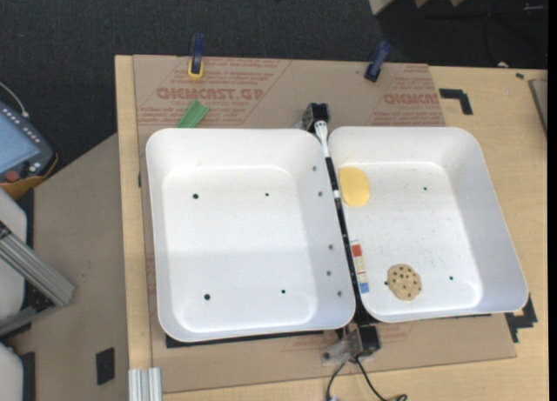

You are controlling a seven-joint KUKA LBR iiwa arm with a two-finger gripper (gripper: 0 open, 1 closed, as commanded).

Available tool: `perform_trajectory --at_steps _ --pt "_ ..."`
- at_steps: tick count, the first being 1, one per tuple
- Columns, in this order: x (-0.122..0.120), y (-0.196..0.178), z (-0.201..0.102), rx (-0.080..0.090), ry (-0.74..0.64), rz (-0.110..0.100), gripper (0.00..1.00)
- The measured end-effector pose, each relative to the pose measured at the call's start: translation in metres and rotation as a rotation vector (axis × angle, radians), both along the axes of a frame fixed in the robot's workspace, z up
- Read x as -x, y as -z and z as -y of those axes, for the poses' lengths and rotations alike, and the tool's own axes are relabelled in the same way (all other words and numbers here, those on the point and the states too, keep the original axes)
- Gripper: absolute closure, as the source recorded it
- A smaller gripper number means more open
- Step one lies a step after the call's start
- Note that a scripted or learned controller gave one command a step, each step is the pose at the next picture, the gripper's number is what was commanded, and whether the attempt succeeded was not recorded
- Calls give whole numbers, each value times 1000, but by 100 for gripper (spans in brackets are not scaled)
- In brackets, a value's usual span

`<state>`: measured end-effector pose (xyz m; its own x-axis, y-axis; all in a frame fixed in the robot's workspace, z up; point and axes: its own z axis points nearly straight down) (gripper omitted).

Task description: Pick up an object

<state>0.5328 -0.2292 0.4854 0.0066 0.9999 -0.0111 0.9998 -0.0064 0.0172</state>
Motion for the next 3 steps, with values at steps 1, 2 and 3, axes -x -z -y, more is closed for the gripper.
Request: perform_trajectory --at_steps 1,2,3 --pt "-2 -3 -5 -5 -7 -9 100" --pt "14 39 -67 -14 -11 -23 100" --pt "25 107 -114 -14 -11 -25 100"
